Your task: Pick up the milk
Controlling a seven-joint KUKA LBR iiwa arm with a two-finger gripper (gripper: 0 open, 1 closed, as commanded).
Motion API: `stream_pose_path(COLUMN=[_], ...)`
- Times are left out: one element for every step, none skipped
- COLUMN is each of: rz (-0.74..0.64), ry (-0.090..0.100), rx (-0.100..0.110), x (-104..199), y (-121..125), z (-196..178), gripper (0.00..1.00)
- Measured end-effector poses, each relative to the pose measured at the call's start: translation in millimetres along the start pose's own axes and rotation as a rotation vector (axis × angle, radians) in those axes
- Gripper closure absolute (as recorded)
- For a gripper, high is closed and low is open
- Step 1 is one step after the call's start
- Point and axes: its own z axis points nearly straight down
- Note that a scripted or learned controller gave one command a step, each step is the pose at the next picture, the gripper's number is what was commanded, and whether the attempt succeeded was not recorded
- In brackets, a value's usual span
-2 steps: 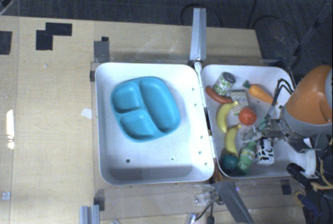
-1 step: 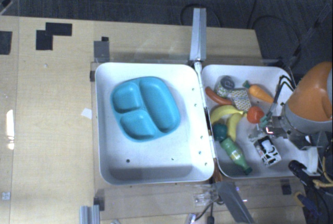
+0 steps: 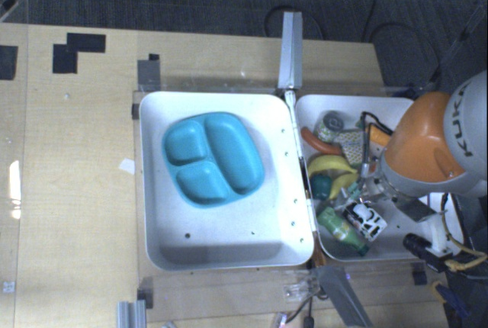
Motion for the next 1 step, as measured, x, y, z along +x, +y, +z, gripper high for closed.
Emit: stream_pose_path(rz=[0.211], ry=[0.012], rx=[0.028], x=[54.4], y=[22.7], z=[-88.6], gripper=[1.00])
